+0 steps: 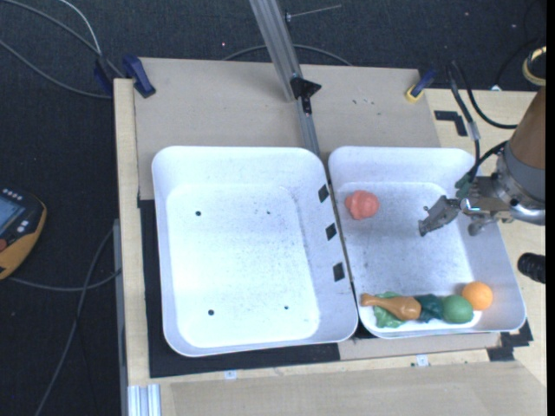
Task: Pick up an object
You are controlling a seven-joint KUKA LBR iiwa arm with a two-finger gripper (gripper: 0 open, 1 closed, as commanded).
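Observation:
My gripper (451, 223) hangs over the right bin (395, 251), near its right side, open with nothing between its fingers. One dark finger (434, 217) points left toward the bin's middle. A pink-red ball (362, 204) lies at the bin's upper left, well apart from the gripper. Along the bin's front wall sit an orange ball (477, 295), a green ball (457, 308), a teal-green piece (423, 308) and a brown drumstick-shaped toy (390, 302), all below the gripper.
The left bin (238, 250) sits beside the right one, with black clips (330, 230) on the shared edge. A slanted metal pole (279, 37) rises behind the bins. Clamps (139, 76) sit on the bench's back corners. Cables lie at the right.

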